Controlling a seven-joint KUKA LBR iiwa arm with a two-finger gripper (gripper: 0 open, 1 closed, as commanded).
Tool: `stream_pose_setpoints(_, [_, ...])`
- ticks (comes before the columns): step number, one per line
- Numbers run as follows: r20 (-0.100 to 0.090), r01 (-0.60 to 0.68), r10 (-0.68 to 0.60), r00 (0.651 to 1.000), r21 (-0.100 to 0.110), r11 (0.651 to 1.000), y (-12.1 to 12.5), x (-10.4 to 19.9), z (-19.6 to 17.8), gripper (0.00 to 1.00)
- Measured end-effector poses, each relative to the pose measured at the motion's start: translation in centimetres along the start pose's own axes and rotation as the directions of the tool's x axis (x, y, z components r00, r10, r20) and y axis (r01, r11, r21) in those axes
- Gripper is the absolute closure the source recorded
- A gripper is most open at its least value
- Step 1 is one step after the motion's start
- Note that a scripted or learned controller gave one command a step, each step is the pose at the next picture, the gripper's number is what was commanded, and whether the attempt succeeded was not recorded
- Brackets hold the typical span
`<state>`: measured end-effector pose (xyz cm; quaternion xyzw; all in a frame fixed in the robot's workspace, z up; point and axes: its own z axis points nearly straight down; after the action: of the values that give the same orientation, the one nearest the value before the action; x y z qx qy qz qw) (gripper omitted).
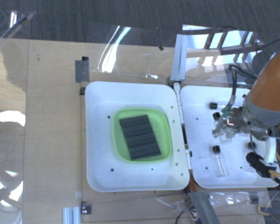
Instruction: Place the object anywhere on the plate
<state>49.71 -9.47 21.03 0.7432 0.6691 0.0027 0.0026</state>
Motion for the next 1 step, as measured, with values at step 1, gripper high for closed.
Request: stream_pose_setpoints(1, [-0.001,0.063,-0.063,0.998,0.000,0.998,2.31,10.07,-1.22,1.00])
